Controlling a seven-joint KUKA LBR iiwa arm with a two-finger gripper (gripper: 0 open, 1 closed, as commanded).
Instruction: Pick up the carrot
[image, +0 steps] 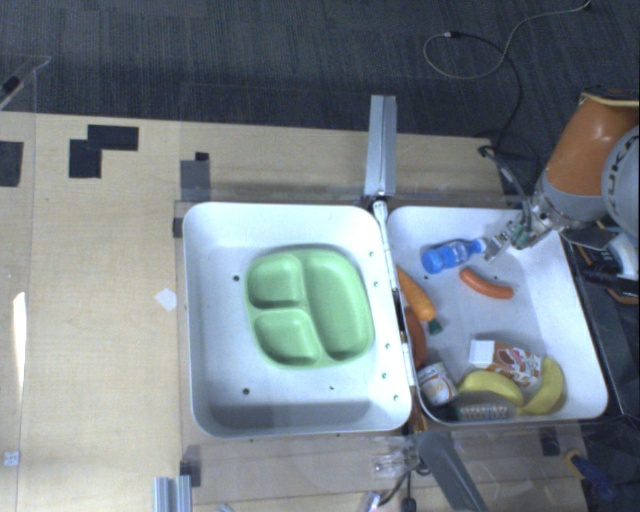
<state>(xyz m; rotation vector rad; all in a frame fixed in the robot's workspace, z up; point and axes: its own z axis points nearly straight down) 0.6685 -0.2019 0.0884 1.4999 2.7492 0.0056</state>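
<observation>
Orange and tapered, the carrot (416, 295) lies in the right bin (585, 345), against that bin's left wall, running slantwise with its thicker end toward the bin's middle. Everything else is placed from it: a blue bottle (447, 254) lies just above and to its right, a red sausage (486, 285) sits to its right, and bananas (520, 387) rest lower right beside a small carton (517, 361) and a tin (435, 381). The gripper (502, 244) hovers upper right of the carrot, well apart from it, close to the bottle's cap end; whether it is clenched or released I cannot tell. Left of the carrot, past the wall, a green divided plate (307, 306) sits in the left bin (215, 330).
</observation>
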